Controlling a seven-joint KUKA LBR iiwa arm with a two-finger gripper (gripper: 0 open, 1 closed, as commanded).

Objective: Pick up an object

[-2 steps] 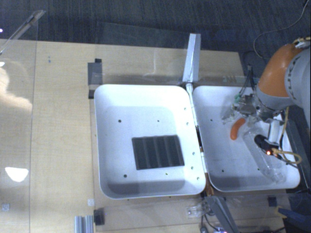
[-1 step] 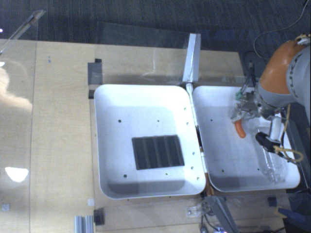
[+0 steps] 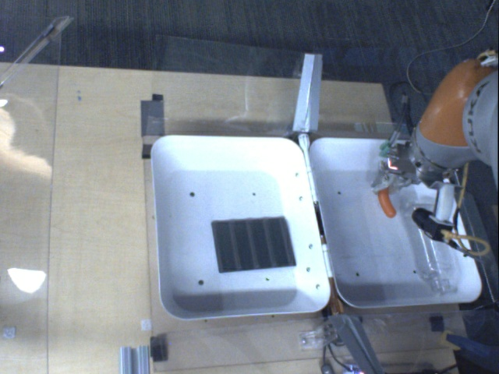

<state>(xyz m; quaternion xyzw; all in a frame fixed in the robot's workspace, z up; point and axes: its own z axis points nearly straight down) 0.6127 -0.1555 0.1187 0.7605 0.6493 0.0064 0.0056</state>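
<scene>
We look down from one fixed camera set high above the worktop (image 3: pixel 86 232), tilted at a slant. It stands far enough back to take in both white bins (image 3: pixel 234 158) whole, while the arm (image 3: pixel 460 115) enters at our right.

From my seat, the arm (image 3: pixel 468 115) runs off the frame at three o'clock, so I see just its orange band and wrist. The gripper (image 3: pixel 392 179) is a small, cluttered knot of metal, and I cannot tell how its fingers stand. An orange object (image 3: pixel 386 202) sits just at its six o'clock, too small for me to name or to judge whether they touch. A clear item (image 3: pixel 433 262) at the right bin's (image 3: pixel 366 287) four o'clock is nearly lost against the white. The wrist covers that bin's two o'clock corner.
</scene>
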